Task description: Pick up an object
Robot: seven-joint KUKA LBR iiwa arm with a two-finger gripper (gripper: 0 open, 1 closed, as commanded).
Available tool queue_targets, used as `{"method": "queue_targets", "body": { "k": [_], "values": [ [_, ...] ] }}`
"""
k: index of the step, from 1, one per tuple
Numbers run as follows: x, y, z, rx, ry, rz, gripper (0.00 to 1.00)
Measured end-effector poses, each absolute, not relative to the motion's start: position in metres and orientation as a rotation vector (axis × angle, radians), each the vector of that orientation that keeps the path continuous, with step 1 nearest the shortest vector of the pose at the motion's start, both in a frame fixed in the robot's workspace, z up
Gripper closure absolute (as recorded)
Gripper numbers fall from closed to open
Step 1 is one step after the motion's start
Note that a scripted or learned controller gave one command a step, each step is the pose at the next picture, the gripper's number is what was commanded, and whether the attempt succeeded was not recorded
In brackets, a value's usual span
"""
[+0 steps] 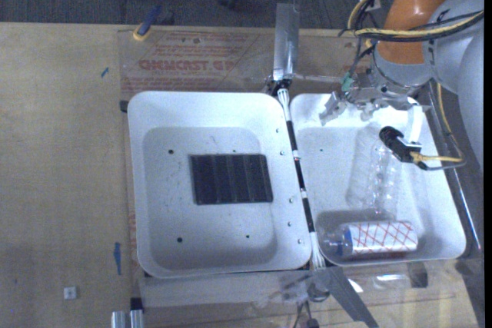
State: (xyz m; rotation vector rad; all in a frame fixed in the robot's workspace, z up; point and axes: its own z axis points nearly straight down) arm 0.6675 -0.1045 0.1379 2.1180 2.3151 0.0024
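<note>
Camera view: the gripper (347,105) hangs over the far end of the right bin (453,230), just inside its rim, beneath the grey arm (457,34) with its orange band (415,8). Its fingers stand slightly apart with nothing between them, so it is open and holds nothing. Yellow and black cables loop around the wrist.

Nearer the camera than the gripper, in the middle of the same bin, lies a clear plastic bottle (373,173), hard to make out against the white floor. Past it, against the bin's near wall, lies a second bottle (373,238) on its side, with a white label crossed by a red lattice; no words on it can be read.

To the gripper's left, across the divider between the bins, is the left bin (146,127). A dark ribbed rectangular pad (231,179) lies flat in its middle, well apart from the gripper.

Beyond the left bin, on the surface (54,165), lies a clear sheet (192,61) with red print that seems to read "CHEMCAST"; the smaller lines are too blurred to read.
</note>
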Motion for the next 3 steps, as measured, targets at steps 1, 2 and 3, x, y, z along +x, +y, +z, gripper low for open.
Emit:
{"method": "queue_targets", "body": {
  "k": [1,2,3],
  "values": [
    [0.658,-0.181,0.148,2.169,2.265,0.003,0.00],
    [0.651,-0.165,0.087,2.017,2.403,0.003,0.00],
    [0.603,-0.131,0.092,1.917,2.458,0.021,0.00]
  ]
}}
